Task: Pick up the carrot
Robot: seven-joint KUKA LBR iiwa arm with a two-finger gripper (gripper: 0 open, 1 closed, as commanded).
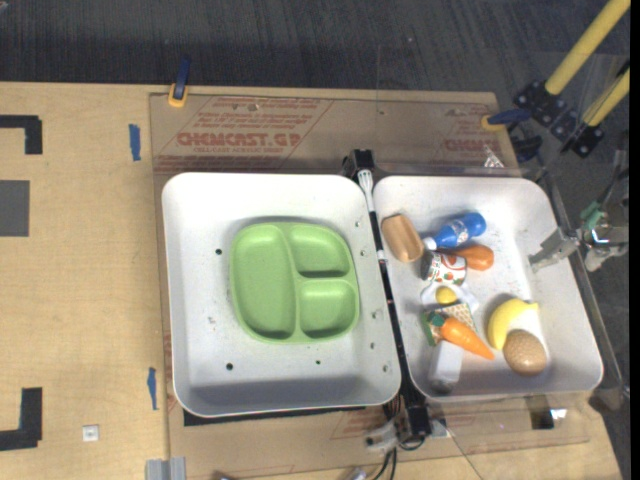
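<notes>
The carrot [464,335], orange with a green leafy top pointing left, lies tilted in the lower middle of the right bin [560,298]. It rests beside a yellow lemon [508,318] and a brown potato [525,350]. My gripper [575,243] is at the bin's right rim, up and to the right of the carrot and well apart from it. Nothing is visibly held in it.
The right bin also holds a tan bread-like block [402,236], a blue bottle [458,230], an orange-capped item [470,258], a cone [456,312] and a white piece [447,366]. A green divided plate [293,280] sits in the left bin [190,268]. Yellow-handled clamps [560,98] stand at the back right.
</notes>
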